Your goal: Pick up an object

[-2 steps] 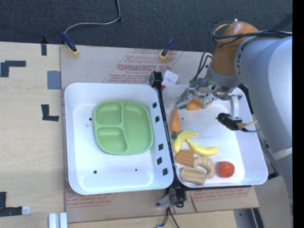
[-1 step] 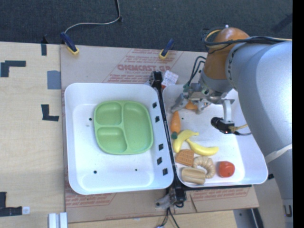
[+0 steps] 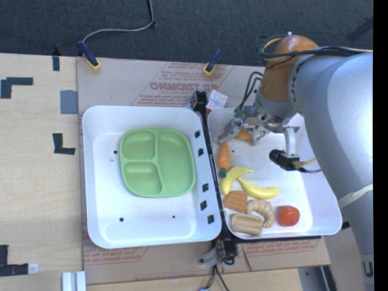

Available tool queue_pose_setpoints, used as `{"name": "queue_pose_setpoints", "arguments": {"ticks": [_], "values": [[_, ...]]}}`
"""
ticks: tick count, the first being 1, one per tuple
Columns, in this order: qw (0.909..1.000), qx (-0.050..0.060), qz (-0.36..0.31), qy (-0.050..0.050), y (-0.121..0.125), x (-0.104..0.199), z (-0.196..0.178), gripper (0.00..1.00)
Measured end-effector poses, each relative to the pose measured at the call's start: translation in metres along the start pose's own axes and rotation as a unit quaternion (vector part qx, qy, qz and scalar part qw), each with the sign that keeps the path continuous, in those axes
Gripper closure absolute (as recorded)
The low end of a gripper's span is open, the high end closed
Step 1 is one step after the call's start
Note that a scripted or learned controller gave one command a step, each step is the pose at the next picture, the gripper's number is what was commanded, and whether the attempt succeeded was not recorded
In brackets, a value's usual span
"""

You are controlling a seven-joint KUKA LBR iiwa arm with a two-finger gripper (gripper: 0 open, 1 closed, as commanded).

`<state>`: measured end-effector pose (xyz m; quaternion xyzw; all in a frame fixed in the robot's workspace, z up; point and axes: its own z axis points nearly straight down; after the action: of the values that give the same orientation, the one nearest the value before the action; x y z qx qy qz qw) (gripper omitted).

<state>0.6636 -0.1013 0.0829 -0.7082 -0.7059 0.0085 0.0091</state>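
Toy food lay clustered in the right bin point(image 3: 315, 217), toward its left wall and lower part. An orange carrot point(image 3: 224, 156) stood nearly upright in the frame just right of the divider between the bins. Below it two yellow bananas point(image 3: 250, 183) crossed each other, one curving toward the lower right. Under the bananas sat a tan waffle-like piece point(image 3: 236, 201), a pale pretzel-shaped pastry point(image 3: 262, 210) touching it, and a bread roll point(image 3: 247, 224) at the bin's lower edge. A red tomato point(image 3: 288, 216) rested just right of the pastry, apart from the rest.

The left bin point(image 3: 97, 180) held a green divided plate point(image 3: 157, 162) with three compartments, lying flat near the middle of that bin.

The grey arm point(image 3: 339, 108) came in from the right side of the frame, its orange band in the upper right. The gripper point(image 3: 245, 128) hung low over the upper left part of the right bin, just above the carrot's top end. A small orange patch showed near its tip, though what it was could not be made out, and whether the gripper stood wide, narrow or closed on anything could not be told from this angle.
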Motion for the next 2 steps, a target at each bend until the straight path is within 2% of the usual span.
{"name": "queue_pose_setpoints", "arguments": {"ticks": [1,2], "values": [[1.0,-0.001,0.001,-0.002,-0.0001,0.0019,-0.0001,0.0],[1.0,0.001,0.001,-0.003,-0.001,0.0012,-0.0092,1.0]]}}
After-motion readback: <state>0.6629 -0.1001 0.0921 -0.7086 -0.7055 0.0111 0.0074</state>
